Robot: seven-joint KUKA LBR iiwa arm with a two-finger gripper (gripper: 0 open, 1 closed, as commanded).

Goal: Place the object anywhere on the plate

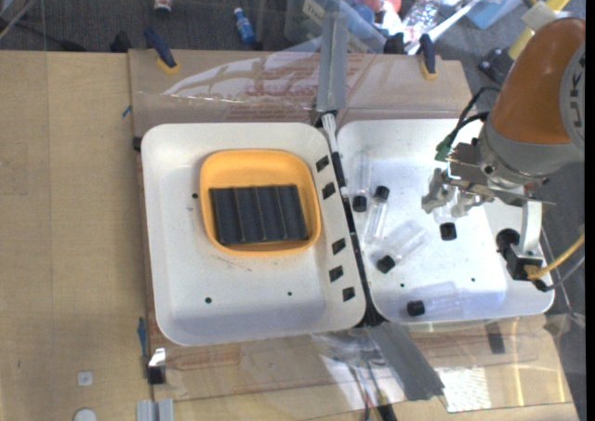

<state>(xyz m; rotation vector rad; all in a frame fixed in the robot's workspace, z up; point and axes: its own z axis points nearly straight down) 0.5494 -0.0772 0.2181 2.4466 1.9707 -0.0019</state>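
Clear vial (405, 243) left of claw (444, 202)

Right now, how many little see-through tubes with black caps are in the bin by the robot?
5 that I can make out: two near the divider, one mid-bin, one under the gripper, one by the front edge. The arm may hide more.

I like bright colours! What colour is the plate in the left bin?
The rounded square plate is orange-yellow, holding a dark ridged grey block, seen in the camera view.
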